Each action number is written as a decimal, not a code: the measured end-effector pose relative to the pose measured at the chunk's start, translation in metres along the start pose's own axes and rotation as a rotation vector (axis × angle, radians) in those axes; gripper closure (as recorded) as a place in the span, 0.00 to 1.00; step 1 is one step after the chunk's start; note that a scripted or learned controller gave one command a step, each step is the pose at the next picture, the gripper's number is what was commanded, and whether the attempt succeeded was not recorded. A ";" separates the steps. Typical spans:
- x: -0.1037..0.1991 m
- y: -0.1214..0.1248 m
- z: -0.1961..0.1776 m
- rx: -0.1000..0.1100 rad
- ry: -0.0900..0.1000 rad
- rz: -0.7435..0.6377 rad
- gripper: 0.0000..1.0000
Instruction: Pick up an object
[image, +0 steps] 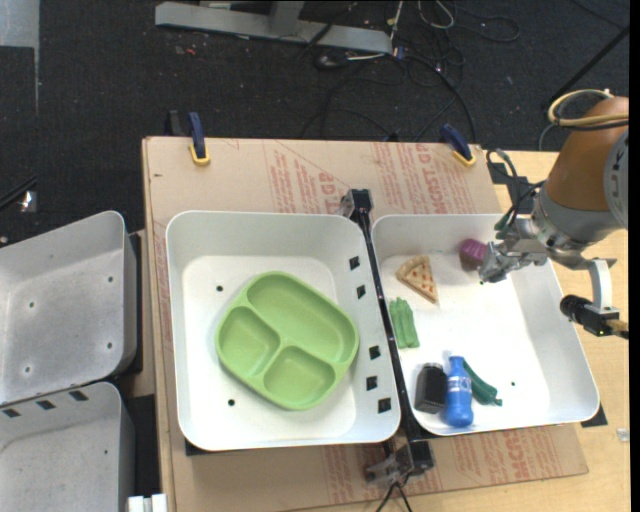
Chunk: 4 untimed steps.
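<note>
Purple obj (472, 251) sits near the back of the right bin (560, 330), small & roundish, just left of the gripper (493, 266). Gripper is low over the bin floor right beside it, maybe touching its right side; can't tell if the fingers are open or shut, too small & dark. Nothing visibly held.

Left of the purple obj, a little apart: waffle-pattern tan wedge (418, 278), flat on the floor. Below the wedge, hard against the divider w/ the left bin: green strip (403, 323), lying lengthwise. Front of the bin, well apart from the gripper: black block (431, 388), touching a blue bottle (458, 391) w/ white cap, and a dark green piece (483, 386) sticking out on the bottle's right.

Arm (585, 175) comes in from the right over the bin's back right corner, cables trailing.

Left bin (200, 300) holds a light green 3-compartment plate (287, 340), roughly centred, tilted diagonal to the walls. Both bins on a cardboard sheet (280, 170) clamped at the back edge.
</note>
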<state>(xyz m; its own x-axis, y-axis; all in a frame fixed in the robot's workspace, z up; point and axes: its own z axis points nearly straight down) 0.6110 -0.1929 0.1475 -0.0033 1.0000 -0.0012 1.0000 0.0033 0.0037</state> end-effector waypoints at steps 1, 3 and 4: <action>-0.003 -0.008 -0.058 -0.002 -0.001 0.004 1.00; 0.061 -0.013 -0.095 0.005 0.002 -0.004 1.00; 0.115 -0.014 -0.083 0.005 0.003 -0.004 1.00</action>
<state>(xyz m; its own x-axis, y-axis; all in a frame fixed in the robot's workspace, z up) 0.5958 -0.0780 0.2300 -0.0069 1.0000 0.0014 1.0000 0.0069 -0.0014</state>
